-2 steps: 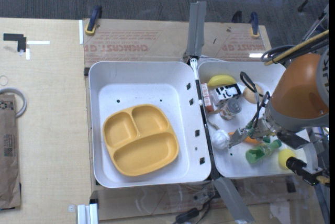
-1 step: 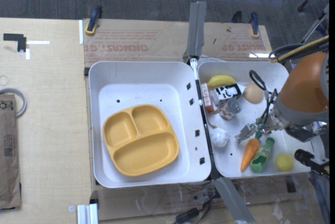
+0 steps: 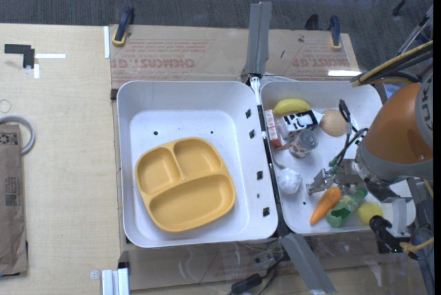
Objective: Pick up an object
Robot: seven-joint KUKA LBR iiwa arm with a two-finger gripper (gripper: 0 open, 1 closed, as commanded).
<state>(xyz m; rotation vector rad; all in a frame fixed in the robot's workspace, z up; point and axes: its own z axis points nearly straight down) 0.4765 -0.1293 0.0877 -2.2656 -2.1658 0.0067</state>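
Observation:
My gripper hangs low in the right bin, at its front right, reaching in from the right under the grey and orange arm. Just below it lies an orange carrot, tilted, with a green item and a yellow lemon-like item beside it. A white crumpled item lies to the gripper's left. Farther back are a banana, a black-and-white item, a beige ball, a small can and a red-and-white box.
The left bin holds a yellow three-part plate. Blue clamps sit on the cardboard behind the bins. A brown paper bag lies on the bench at far left. The arm's body covers the right bin's right side.

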